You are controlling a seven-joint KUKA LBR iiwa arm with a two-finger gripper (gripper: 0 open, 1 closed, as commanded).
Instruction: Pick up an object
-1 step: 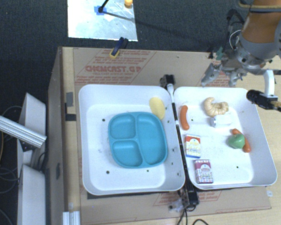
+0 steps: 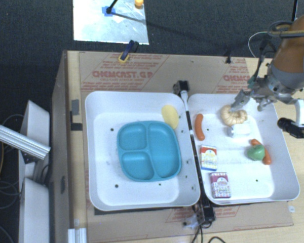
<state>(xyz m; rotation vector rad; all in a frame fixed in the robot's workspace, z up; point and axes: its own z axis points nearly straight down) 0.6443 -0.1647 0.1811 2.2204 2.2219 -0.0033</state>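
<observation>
My gripper (image 2: 251,103) hovers over the far part of the right bin (image 2: 281,186), its jaws apart and nothing between them. Its left finger (image 2: 239,101) reaches down to the far edge of a beige ring-shaped pastry (image 2: 234,116). A small white piece (image 2: 240,130) lies just in front of the pastry. Also in this bin are an orange sausage (image 2: 198,126), a green pepper (image 2: 255,152) with an orange carrot (image 2: 266,159) beside it, a small white and orange box (image 2: 208,157) and a dark red box (image 2: 220,185).
The left bin (image 2: 104,186) holds a blue divided plate (image 2: 148,150) and a yellow lemon (image 2: 169,115) near the shared wall. A black clamp (image 2: 182,88) sits at the far end of the divider between the bins. The arm's grey and orange wrist (image 2: 291,59) stands over the right bin's far corner.
</observation>
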